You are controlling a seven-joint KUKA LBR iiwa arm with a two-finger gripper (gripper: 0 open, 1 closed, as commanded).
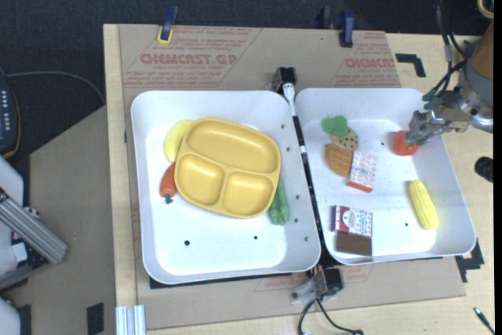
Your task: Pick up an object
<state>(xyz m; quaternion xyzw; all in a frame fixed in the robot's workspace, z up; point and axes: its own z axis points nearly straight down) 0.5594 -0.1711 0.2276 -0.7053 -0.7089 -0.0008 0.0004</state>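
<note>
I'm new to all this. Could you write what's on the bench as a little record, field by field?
left bin: yellow divided tray; an orange-red item and a green item peek from under its edges
right bin: corn cob, small boxes, cookie-like pieces, green piece, orange-red item
claw: low in the right bin, at the orange-red item
held: cannot tell

Arm (482,82) cut by right edge.

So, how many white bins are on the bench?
2. The left bin holds a yellow tray. The right bin holds small items, among them a corn cob. The gripper is over the right bin.
</note>
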